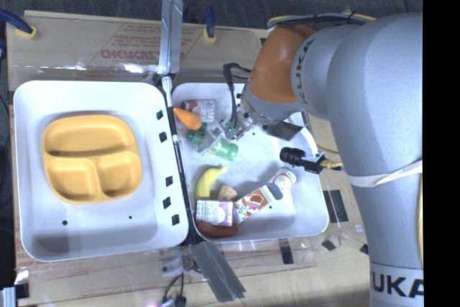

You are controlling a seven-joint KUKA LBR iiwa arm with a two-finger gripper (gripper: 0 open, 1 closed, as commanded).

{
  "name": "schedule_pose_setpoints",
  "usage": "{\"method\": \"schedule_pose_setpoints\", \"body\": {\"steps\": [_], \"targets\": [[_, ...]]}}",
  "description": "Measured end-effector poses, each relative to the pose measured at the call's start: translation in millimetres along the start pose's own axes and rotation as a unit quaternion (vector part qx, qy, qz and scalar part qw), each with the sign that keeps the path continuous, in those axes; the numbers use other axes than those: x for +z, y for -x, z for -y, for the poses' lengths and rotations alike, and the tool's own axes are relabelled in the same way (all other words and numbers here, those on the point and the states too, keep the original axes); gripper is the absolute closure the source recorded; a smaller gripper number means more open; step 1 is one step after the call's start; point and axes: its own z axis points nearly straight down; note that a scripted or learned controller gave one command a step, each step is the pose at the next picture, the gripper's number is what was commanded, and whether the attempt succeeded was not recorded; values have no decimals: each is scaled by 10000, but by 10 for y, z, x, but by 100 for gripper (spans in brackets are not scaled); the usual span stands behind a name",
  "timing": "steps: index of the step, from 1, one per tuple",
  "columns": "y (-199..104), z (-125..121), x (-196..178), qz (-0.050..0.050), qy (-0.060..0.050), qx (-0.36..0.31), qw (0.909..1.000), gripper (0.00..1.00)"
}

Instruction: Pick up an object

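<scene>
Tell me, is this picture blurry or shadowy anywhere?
Camera view: the light is soft and even; a grey shadow sits in a corner of the left bin; the banana and carton in the right bin look a bit fuzzy; lettering on the arm reads clearly.

A: L bin (86,226), what's in it?
B: Yellow divided tray (90,157), approx centre.
A: R bin (259,165)?
B: Crowded. Carrot (188,118) in far-left corner, banana (208,181) by left wall, small carton (214,212) at near edge w/ a juice bottle (267,199) lying just right of it.
A: Arm?
B: Reaches in from right. Gripper (233,127) is low over far part of R bin, near a green item (227,149).
</scene>
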Motion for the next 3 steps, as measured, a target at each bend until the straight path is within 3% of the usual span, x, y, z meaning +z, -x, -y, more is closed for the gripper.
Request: {"method": "schedule_pose_setpoints", "body": {"steps": [1, 2, 3], "targets": [[243, -360, -6, -24, -43, 1337, 9910, 0], [210, -368, -99, -62, -79, 1292, 9916, 100], [-200, -687, -1004, 5, 9, 2972, 9548, 100]]}}
